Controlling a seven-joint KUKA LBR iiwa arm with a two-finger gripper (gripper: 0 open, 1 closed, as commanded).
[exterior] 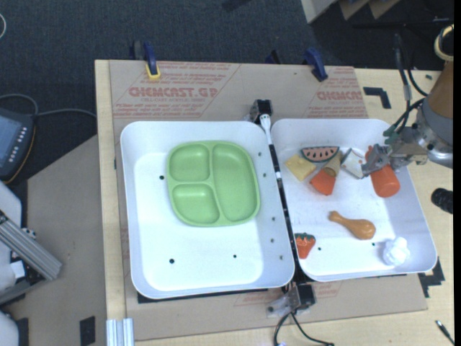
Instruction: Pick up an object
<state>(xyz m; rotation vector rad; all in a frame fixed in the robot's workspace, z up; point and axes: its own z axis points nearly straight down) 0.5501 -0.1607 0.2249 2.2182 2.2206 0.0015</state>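
Observation:
The right bin [414, 215] holds several toy foods. A watermelon slice [319, 153] lies at the back, with a yellow cheese wedge [300, 167] and a small orange-red cup [323, 182] just in front of it. A grey-white piece [352, 164] lies to their right. An orange cylinder [387, 182] stands near the right wall. A tan drumstick [354, 225], a strawberry [305, 244] and a white crumpled item [394, 251] lie toward the front. My gripper [376, 160] hangs over the back right of this bin, just above the orange cylinder and beside the grey-white piece.
The left bin [144, 251] bears a green divided plate [214, 183]. Clamps [151, 67] hold the cardboard base at the back. The arm [439, 121] enters from the right over the bin's rim.

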